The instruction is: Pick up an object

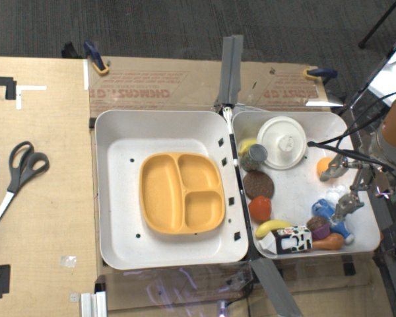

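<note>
My gripper (348,189) hovers at the frame's right over the right bin (297,120), fingers apart, holding nothing; next I judge a descent onto the blue toy (323,209).

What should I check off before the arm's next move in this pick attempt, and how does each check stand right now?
1. Gripper over the right bin: ok, near its right side.
2. Object between the fingers: not ok, nothing seen held.
3. Candidate close by: ok, blue toy and orange ball lie beside the gripper.
4. Candidates free of clutter: not ok, blue toy touches the purple piece; banana rests against the cow-print carton.
5. Yellow divided plate in left bin out of the way: ok.
6. Finger opening: cannot tell.
</note>
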You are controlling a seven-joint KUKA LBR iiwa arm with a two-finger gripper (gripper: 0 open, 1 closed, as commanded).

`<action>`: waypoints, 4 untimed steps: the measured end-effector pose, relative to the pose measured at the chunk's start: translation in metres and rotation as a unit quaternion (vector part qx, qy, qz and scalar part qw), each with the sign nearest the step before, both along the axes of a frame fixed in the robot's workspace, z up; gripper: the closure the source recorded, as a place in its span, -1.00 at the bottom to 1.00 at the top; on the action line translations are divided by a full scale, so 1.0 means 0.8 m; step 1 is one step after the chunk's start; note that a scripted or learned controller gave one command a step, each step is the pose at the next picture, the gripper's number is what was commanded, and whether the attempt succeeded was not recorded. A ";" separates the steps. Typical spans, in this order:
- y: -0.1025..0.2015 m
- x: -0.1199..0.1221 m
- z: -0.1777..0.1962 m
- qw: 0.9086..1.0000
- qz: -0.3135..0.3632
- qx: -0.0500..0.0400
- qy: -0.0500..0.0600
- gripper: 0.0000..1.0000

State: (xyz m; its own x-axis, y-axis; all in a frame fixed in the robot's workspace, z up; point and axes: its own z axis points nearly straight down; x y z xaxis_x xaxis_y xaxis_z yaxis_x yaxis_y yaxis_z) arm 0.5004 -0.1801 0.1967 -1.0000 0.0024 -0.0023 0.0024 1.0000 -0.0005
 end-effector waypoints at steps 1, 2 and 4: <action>-0.034 -0.014 -0.124 0.996 -0.092 0.000 -0.010 -1.00; 0.007 -0.022 -0.127 0.997 -0.074 0.000 -0.007 -1.00; -0.035 0.029 -0.128 0.997 -0.072 0.000 -0.001 -1.00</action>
